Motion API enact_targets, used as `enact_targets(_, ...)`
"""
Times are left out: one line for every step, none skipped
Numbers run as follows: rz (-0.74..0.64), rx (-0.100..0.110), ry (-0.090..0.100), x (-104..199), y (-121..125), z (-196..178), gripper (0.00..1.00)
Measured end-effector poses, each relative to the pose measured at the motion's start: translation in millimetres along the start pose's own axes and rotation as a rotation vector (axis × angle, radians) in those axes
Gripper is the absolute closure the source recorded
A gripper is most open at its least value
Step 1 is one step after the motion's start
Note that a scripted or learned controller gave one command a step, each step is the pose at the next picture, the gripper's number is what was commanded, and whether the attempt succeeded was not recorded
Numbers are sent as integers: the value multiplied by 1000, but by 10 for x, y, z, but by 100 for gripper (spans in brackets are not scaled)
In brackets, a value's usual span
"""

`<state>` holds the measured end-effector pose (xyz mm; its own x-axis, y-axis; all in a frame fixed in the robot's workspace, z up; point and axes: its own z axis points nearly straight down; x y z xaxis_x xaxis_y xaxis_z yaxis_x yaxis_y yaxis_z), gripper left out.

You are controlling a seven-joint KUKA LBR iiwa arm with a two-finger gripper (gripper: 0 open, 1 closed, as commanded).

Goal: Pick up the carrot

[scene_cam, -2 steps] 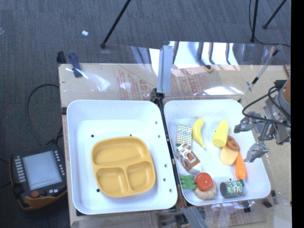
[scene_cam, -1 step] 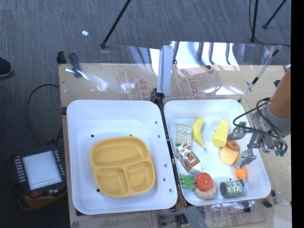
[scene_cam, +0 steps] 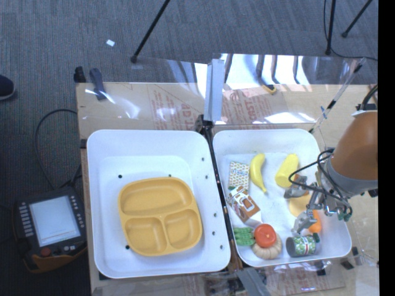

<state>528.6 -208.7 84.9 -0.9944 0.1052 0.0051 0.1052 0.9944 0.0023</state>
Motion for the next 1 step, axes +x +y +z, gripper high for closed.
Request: enact_targets(-9,0,-6,-31,35,-127,100)
